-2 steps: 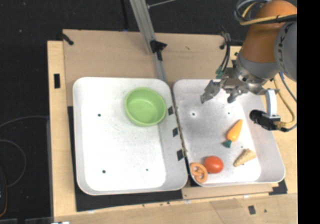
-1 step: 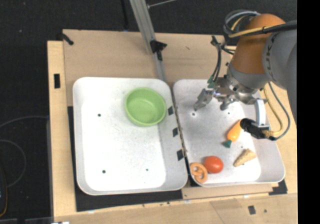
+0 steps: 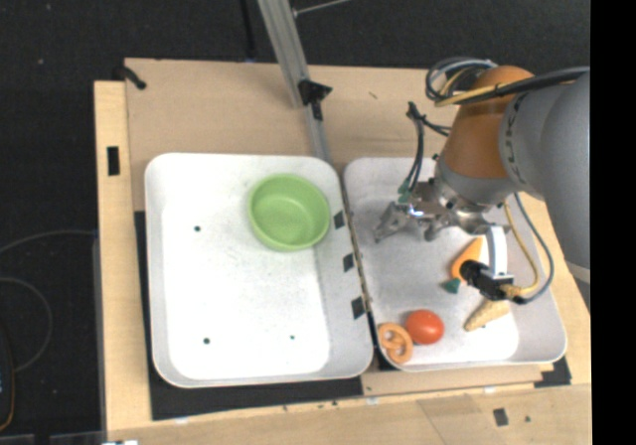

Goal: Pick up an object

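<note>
Gripper (image 3: 397,224) low over the right bin (image 3: 537,349), fingers spread apart, nothing between them. The red tomato (image 3: 425,326) sits near the bin's front edge, apart from the gripper, just beside an orange slice (image 3: 395,343).

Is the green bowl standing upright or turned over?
Upright: the green bowl shows its open hollow and rim from above, in the left bin.

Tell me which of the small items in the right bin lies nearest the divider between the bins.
The orange ring-shaped piece at the bin's front-left corner; the red tomato sits just right of it, the other pieces farther right.
</note>
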Motion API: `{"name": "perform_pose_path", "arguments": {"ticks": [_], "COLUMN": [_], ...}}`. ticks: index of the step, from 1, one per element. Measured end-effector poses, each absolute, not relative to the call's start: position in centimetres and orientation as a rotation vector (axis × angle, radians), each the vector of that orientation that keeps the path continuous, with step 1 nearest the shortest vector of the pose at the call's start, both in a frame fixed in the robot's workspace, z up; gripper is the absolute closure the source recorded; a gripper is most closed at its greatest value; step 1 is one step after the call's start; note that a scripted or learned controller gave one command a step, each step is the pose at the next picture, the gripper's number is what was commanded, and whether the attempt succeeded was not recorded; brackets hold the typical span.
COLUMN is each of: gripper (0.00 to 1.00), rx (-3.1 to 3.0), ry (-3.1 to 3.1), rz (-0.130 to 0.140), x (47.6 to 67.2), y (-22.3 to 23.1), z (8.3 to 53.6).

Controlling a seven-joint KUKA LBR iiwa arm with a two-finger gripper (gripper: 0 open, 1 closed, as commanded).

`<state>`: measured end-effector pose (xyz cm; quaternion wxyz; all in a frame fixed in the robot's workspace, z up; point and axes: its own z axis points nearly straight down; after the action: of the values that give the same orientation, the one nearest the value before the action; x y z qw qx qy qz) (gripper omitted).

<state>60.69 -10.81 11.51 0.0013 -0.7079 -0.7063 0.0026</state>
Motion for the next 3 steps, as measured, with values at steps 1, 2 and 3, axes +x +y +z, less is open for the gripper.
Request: {"name": "perform_pose_path", "arguments": {"ticks": [1, 2, 3], "gripper": [1.0, 1.0, 1.0], "rx": [-2.232, -2.229, -2.232], "ry": [-2.214, -2.22, -2.221], "rz": [-0.004, -0.005, -0.007], "x": [60.9, 61.5, 61.3], "y": [-10.8, -11.2, -12.0], "z": [13.0, 17.4, 23.7]}}
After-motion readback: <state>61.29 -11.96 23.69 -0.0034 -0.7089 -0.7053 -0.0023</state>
